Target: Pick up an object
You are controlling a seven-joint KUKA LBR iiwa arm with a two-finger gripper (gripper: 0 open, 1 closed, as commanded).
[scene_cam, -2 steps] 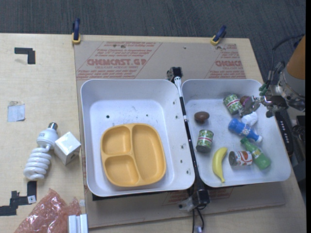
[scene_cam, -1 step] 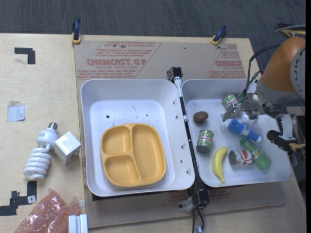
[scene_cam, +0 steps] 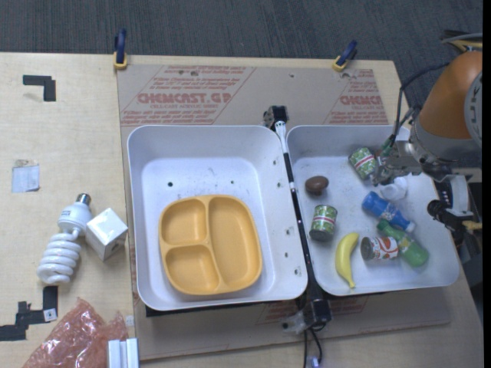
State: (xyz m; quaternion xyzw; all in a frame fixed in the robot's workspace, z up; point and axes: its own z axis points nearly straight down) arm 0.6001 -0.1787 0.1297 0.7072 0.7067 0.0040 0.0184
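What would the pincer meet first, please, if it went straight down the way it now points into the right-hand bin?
Probably the blue bottle, which lies just below the pincer in the right bin. The green-labelled can sits close beside it. Depth is hard to judge from this slanted view.

Grey arm (scene_cam: pixel 449 140) (orange band), black cables.

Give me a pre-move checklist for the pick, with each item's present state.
1. Gripper over the right bin: ok.
2. Target near gripper: green-labelled can lies beside it: ok.
3. Jaws open or shut: cannot tell.
4. Anything held already: cannot tell.
5. Clutter near target: blue bottle close below it: not ok.
6. Banana and brown ball lie apart, easier picks: ok.
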